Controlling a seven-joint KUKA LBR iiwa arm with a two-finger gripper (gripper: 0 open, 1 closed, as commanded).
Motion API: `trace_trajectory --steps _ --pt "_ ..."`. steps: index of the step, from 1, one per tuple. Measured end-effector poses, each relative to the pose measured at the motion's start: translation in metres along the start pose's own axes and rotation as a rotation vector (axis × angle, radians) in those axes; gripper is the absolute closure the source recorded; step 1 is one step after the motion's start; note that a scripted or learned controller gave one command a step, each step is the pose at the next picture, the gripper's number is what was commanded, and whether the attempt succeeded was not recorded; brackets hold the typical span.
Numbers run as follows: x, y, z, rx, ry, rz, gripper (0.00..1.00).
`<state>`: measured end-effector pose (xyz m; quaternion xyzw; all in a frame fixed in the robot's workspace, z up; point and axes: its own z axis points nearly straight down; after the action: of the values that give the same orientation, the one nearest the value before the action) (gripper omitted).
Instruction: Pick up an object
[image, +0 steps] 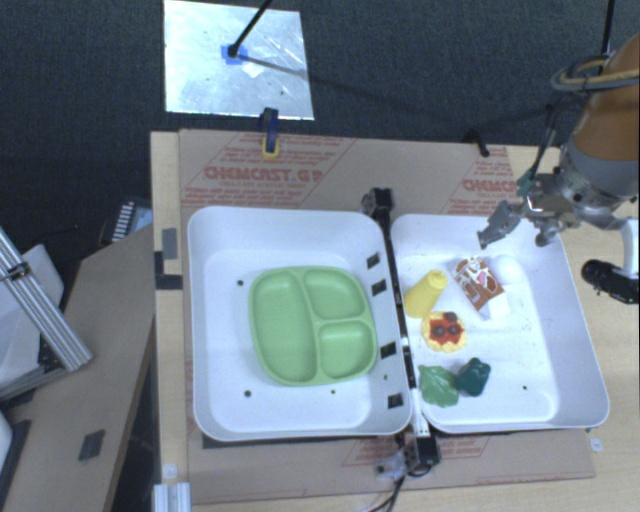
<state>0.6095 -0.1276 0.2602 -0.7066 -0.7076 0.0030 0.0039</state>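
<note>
Camera view: the gripper (520, 226) hangs over the far edge of the right bin (560, 380), its fingers (493, 232) apart and holding nothing. Toward that bin's left side lie a yellow bottle (426, 292), a red-and-white packet (478, 283), a red-and-yellow toy (446, 331) and two green pieces (455, 382) — all clear of the gripper. The left bin (220, 300) holds a green divided tray (309, 325).

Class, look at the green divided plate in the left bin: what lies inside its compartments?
All three compartments of the green plate show bare green surface, nothing inside. The bin floor beneath it is covered.
</note>
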Motion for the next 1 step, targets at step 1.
trace_trajectory --steps 1 --pt "0.0003 0.0019 -0.0064 -0.011 -0.002 -0.002 0.00"
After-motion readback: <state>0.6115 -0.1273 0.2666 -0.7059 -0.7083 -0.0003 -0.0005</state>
